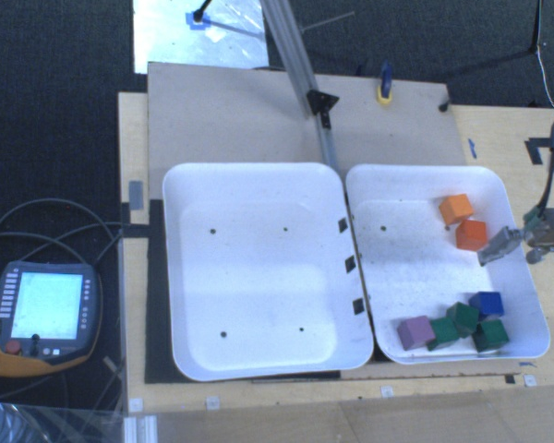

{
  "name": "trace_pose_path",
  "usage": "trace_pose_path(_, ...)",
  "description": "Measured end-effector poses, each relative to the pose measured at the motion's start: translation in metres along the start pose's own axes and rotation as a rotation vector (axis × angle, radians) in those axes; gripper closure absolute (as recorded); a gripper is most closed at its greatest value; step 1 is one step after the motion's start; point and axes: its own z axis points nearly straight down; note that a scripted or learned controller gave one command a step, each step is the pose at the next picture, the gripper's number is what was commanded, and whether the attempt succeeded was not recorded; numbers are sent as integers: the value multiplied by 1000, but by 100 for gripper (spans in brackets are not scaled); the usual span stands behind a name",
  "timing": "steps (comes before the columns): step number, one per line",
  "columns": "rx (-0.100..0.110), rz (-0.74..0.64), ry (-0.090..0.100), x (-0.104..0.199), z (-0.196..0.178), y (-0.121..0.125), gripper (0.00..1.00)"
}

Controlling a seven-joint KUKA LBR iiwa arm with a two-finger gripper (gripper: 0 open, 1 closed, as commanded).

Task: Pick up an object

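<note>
Two white bins side by side, left bin [258, 266], right bin [443, 266] holding two orange blocks [463, 221] near its far right, one purple block [414, 331], three green blocks [462, 323], one blue block [487, 303] at its near right, gripper [495, 245] beside the orange blocks, jaw state unclear.

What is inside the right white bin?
The right bin holds two orange blocks, a purple block, green blocks and a blue block. The clustered blocks hide the floor beneath them.
</note>
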Motion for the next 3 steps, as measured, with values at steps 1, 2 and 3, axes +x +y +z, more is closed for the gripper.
trace_pose_path(1, -1, 1, 0, 0, 0, 0, 0)
trace_pose_path(2, 4, 3, 0, -2, 42, 0, 0)
trace_pose_path(3, 5, 3, 2, 2, 96, -10, 0)
